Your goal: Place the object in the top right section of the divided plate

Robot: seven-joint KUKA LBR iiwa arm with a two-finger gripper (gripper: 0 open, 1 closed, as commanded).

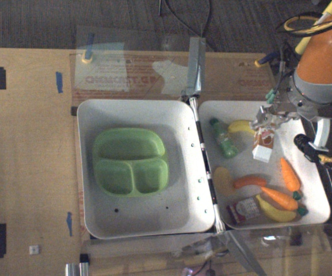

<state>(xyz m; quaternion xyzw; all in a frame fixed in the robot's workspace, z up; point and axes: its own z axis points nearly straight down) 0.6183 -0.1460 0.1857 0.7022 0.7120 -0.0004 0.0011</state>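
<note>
A: Where's the gripper [267, 118]?

B: Over the right bin [321, 211], toward 12 o'clock, just above a small carton [263, 144].

A: Grasping it?

B: I cannot tell how the claw stands.

A: And the divided plate [132, 161]?

B: Green, in the left bin [96, 211]. 2 carrots [290, 175] lie at the right bin's 4 o'clock, a green bottle [223, 138] at 10.

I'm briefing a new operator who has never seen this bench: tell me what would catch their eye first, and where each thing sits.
The bright green divided plate stands out first, alone in the left white bin. Next is the crowded right bin: a green bottle, two carrots, bananas and a small carton scattered across it. Above that bin's upper right corner hangs the arm's orange band, with the gripper just over the carton.
</note>
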